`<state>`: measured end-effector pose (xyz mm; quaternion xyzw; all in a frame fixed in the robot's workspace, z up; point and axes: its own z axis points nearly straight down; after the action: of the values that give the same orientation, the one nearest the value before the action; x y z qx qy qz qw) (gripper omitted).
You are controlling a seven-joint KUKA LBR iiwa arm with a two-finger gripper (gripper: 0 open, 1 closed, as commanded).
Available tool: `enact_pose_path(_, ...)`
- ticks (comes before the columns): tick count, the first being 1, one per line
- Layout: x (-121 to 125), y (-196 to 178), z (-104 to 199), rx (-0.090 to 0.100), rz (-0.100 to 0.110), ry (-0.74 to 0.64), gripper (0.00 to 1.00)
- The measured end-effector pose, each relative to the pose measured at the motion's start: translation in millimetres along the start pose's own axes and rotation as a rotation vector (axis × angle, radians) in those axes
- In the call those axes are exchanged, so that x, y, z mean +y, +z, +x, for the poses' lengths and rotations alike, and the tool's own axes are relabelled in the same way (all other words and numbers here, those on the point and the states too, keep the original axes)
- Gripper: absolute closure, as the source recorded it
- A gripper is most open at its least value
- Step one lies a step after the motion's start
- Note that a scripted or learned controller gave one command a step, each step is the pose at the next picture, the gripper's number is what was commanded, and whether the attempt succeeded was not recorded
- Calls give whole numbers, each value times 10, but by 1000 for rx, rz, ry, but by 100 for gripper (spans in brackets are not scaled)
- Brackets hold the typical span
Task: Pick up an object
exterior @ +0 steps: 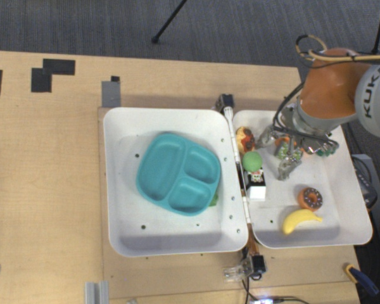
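My gripper hangs low in the upper middle of the right bin, under the arm's orange band. Small orange and green bits show right beside it, too cluttered to identify. A green ball lies to its left, by the wall between the bins. Below the ball sits a white and black block. A chocolate doughnut rests below and to the right of the gripper. A yellow banana lies near the bin's front. A small orange and yellow toy sits at the bin's upper left.
The left bin holds a teal divided plate, with something green peeking from under its right edge. The arm and its cables cover the right bin's upper right corner. Bare bin floor shows at the right bin's front right.
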<state>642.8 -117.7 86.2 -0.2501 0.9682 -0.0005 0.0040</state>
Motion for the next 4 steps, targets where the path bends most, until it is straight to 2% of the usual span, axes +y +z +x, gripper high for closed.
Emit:
enact_pose_path(1, -350, 7, -120, 0, -1, -203, 0)
enact_pose_path(2, -138, 10, -234, 1, -3, -610, 0)
enact_pose_path(3, -353, 7, 31, 1, -3, -1114, 0)
enact_pose_path(4, 50, 9, -339, -2, -4, -1156, 0)
